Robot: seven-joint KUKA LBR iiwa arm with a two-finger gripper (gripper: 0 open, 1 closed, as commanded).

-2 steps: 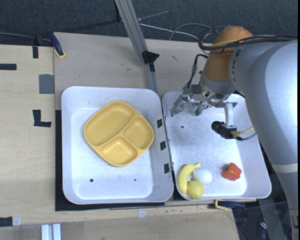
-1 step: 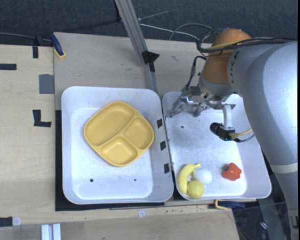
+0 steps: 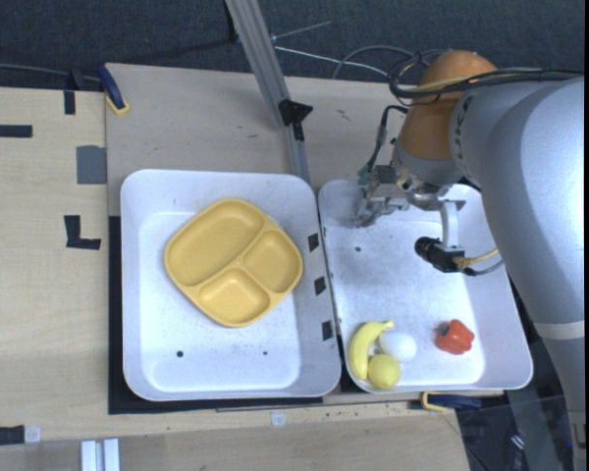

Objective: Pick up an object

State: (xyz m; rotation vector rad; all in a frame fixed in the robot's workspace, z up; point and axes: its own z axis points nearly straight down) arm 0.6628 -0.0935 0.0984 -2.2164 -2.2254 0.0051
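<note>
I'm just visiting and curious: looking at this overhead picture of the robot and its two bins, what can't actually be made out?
- The gripper in the camera view: too small and dark to tell open from shut.
- The right bin: its right edge is hidden under the grey arm.
- The yellow ball and white ball partly hide the banana.
- The small black specks in the left bin are too tiny to identify.
</note>
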